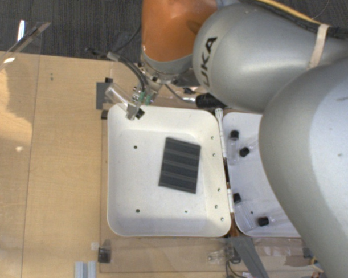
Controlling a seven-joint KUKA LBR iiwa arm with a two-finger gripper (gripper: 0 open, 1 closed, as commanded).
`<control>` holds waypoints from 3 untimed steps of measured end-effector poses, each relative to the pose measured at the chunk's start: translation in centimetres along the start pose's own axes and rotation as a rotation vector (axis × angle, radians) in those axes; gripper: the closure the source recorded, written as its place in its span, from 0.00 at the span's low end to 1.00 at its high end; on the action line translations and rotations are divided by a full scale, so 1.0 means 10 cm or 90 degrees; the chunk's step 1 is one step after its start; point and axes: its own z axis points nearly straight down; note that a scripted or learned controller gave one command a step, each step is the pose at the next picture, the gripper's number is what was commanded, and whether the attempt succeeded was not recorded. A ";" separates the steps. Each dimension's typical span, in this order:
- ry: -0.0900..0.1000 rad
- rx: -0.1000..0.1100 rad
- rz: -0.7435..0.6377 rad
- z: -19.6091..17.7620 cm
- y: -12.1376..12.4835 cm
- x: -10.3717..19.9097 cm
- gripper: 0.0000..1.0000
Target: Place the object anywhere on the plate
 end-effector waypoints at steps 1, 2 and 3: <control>0.000 0.002 0.337 0.02 -0.01 0.02 1.00; 0.000 0.005 0.689 0.25 -0.07 -0.11 1.00; 0.000 0.002 0.450 -0.05 0.01 -0.07 1.00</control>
